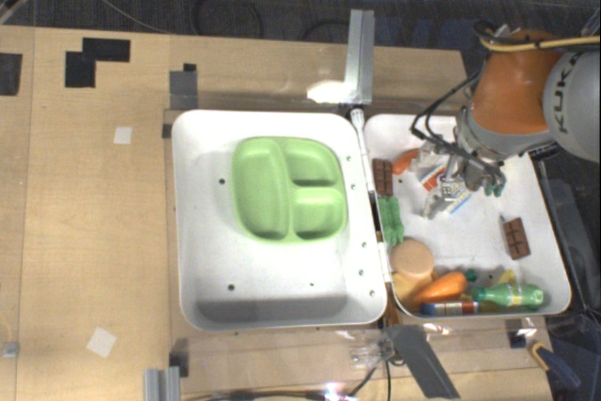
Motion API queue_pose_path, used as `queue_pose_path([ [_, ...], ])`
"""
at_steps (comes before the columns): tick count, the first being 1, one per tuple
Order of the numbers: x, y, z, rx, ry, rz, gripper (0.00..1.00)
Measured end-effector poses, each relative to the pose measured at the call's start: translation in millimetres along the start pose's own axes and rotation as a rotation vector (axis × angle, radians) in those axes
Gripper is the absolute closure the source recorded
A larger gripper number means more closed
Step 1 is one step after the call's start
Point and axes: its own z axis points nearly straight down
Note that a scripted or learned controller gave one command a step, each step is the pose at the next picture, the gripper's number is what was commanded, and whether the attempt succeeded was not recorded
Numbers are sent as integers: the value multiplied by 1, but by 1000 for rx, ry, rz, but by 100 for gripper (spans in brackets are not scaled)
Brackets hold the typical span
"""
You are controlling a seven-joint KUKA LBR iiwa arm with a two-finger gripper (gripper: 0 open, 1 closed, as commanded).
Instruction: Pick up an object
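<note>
Along the front edge of the right bin (554, 244) we see a carrot (439, 285), a green bottle (509, 298) and a tan round block (411, 257) crowded into its front-left corner, with a brown chocolate bar (515, 238) lying alone near the right wall. We have the gripper (449, 194) low over the middle of this bin, just above a small white and blue object (453, 201), and we cannot tell how it stands. A second brown bar (382, 177) and a green block (391, 223) line the left wall, and an orange piece (404, 163) sits near the back. The left bin (192, 202) carries a green divided plate (286, 188). We judge this to be the reach onto a target; nothing looks lifted yet. Next we need to settle squarely on that piece, grip it, and rise straight clear of the clutter
</note>
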Motion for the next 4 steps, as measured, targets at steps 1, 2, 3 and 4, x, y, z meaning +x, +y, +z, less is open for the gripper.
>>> queue_pose_path([
  [1,21,-15,-1,3,1,-20,0],
  [2,38,-53,-1,5,2,-9,0],
  [3,97,-84,-2,6,2,46,0],
  [4,-20,-17,-1,3,22,174,0],
])
